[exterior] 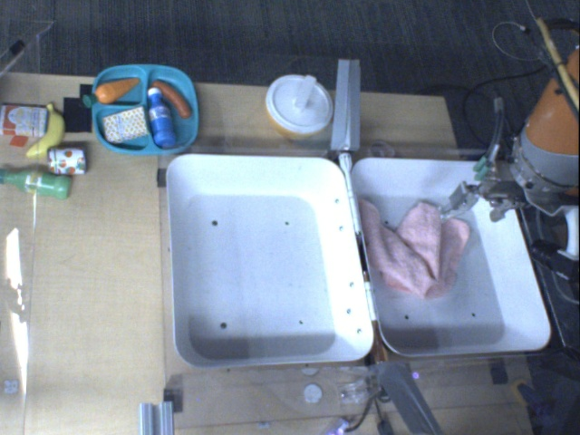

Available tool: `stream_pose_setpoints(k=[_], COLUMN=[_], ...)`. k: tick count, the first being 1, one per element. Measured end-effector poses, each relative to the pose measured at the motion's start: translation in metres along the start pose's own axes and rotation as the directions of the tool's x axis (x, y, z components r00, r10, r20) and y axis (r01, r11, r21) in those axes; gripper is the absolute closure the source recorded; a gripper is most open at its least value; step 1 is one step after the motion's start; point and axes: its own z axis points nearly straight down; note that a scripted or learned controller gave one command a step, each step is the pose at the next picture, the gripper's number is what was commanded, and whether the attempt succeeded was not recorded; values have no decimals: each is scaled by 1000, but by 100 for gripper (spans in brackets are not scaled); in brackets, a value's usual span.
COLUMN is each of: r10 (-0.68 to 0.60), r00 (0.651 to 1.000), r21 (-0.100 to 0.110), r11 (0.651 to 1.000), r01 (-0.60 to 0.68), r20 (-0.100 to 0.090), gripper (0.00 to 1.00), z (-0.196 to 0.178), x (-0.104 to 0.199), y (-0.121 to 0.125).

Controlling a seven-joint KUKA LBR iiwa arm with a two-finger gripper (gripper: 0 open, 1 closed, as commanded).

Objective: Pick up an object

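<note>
Landmark = pink cloth (417,259), crumpled in right bin (517,320), lying from its centre to its left wall. Right of cloth & in front of it: bare bin floor, open approach. Gripper (456,204) sits at cloth's upper right edge w/ arm (548,152) behind it, blocking that side. Left of cloth: bin walls + grey divider post (345,107) between bins. Further left: left bin (186,270) floor wide open. Far upper left of cloth: lidded cup (299,105), blue tray (186,93), small items on bench.
</note>
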Motion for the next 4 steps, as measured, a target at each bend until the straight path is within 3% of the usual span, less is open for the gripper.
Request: stream_pose_setpoints(k=[1,2,3,4], r10=[-15,-163,-165,-108], r00=[1000,987,986,994], r21=[-6,-15,-22,-4], r11=[1000,986,986,994], r01=[15,163,165,108], r20=[1,6,8,2], gripper=[0,0,100,100], z=[131,132,120,42], x=[-2,37,37,35], y=[6,-12,-10,47])
